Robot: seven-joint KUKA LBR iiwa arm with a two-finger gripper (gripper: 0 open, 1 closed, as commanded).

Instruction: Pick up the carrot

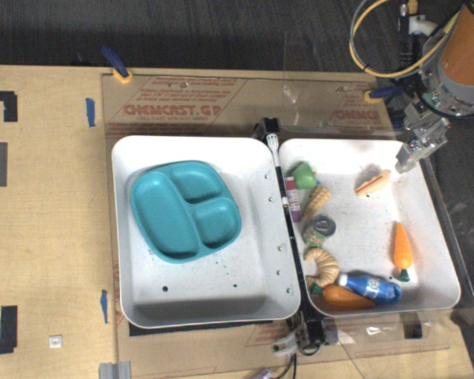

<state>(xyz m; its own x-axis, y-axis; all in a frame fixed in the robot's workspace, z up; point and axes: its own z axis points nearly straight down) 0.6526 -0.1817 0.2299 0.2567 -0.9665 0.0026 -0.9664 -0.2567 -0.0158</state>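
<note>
The carrot (401,247), at three o'clock in its bin, looks light, stiff, slick: grip mid-body; the gripper (405,162) state I cannot tell.

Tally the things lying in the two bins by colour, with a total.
Teal: 1, the divided plate, in the left bin.
Orange: 3, the carrot, another by the blue bottle, a small piece.
Green: 1.
Blue: 1, the bottle.
Tan: 2.
Grey: 1, a disc.
Total: 9.
</note>
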